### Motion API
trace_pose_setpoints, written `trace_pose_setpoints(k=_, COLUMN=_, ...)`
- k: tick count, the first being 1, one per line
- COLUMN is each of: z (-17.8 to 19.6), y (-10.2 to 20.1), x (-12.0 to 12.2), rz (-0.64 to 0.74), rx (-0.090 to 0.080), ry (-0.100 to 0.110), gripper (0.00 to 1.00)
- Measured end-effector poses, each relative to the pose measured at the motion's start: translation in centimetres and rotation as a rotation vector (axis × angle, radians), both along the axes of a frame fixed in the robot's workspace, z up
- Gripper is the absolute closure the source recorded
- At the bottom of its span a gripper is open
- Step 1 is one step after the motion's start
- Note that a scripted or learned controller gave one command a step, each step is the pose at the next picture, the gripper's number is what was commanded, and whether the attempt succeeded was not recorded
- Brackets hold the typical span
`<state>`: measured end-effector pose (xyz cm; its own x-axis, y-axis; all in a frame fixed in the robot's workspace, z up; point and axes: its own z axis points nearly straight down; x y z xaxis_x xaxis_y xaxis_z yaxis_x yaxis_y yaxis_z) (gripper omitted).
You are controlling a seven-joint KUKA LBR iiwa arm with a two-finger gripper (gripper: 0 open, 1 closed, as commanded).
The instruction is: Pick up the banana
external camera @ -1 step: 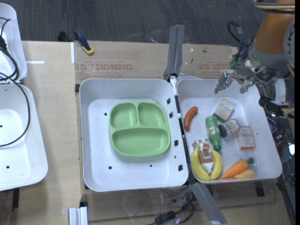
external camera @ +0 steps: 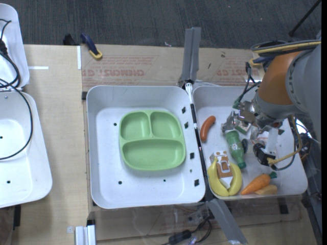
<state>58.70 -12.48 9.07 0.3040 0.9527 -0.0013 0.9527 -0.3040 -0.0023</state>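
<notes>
Illumination is even and fairly bright across the bench, diffuse and from overhead, with no hard-edged shadows. The left bin [external camera: 97,137] reads clean white; its walls carry a soft sheen (mild, not blown out) along the rim. A faint shadow rings the green plate [external camera: 152,140] on its lower side. The white fixture [external camera: 20,152] at far left is the brightest area, close to washing out. The dark floor [external camera: 153,9] at the top holds little detail. Focus is acceptable at centre; fine detail in the right bin [external camera: 301,185] is soft, and small parts around the arm [external camera: 286,80] blur together. Slight grain overall. Straight edges bow a little toward the frame's corners.
</notes>
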Motion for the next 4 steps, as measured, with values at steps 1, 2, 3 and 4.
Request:
trace_pose_setpoints(k=1, z=0.1, y=1.1, x=-4.8, rz=0.154, rx=0.001, ry=0.000, gripper=0.00)
trace_pose_setpoints(k=2, z=0.2, y=2.4, x=-10.9, rz=0.285, rx=0.001, ry=-0.004, gripper=0.00)
trace_pose_setpoints(k=3, z=10.0, y=4.1, x=-10.9, rz=0.265, rx=0.000, ry=-0.001, gripper=0.00)
trace_pose_setpoints(k=4, z=10.0, y=11.5, x=-10.9, rz=0.377, rx=0.001, ry=0.000, gripper=0.00)
